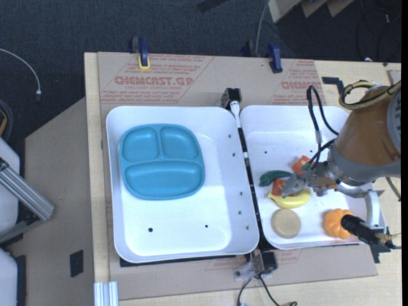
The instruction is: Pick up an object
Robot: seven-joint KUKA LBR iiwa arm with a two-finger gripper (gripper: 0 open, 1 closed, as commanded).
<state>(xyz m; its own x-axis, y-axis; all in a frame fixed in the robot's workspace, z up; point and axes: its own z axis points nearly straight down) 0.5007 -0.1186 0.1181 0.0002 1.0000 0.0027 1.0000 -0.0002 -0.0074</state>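
The right bin (268, 129) holds a cluster of small toys. A yellow banana (290, 201) lies in the middle with a red piece (278, 187) and a dark green piece (275, 176) at its left end. An orange-red piece (299, 165) sits just behind them. A round tan disc (286, 223) lies near the front wall, and an orange fruit (333, 222) sits to its right. My gripper (301, 184) is low over the banana and the red piece, reaching in from the right. Whether it touches them is unclear.
The left bin (185, 234) holds a blue divided plate (162, 160) in its back half. A black cable (313, 116) loops over the right bin's back part. Blue clamps (143, 51) pin the board at the rear edge.
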